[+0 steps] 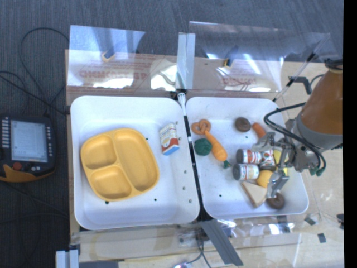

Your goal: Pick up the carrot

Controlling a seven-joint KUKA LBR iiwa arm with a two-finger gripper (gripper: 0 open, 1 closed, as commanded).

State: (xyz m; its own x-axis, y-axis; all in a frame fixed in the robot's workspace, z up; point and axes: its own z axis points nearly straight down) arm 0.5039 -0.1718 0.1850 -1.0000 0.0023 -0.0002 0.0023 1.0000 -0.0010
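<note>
**Carrot waits across the bin from the gripper**

Crowding is the worry here. The small orange plastic carrot with its green leafy end [215, 148] lies slantwise in the right-hand white bin [220, 202], near that bin's left wall, with its thick end touching a dark green round toy vegetable [202, 146] and a brown pretzel-shaped piece [201, 127] just above it. A grab that comes down a little off could close on the green piece instead, or nudge the carrot against the wall, where fingers may not fit around it.

The two-finger gripper [277, 178] hangs over the bin's far right side, well apart from the carrot, above a cluster of small cans [249, 164], a yellow lemon-like piece [265, 177] and a tan sandwich wedge [254, 193]. I cannot tell from here how its fingers stand. Moving left from there, I would guess, risks clipping those cans.

The carrot itself looks slim, smooth and tapered, so it may slip or roll if pinched near its tip. There is also a second orange piece [258, 129] by a brown disc [242, 124], which could be mistaken for it.
</note>
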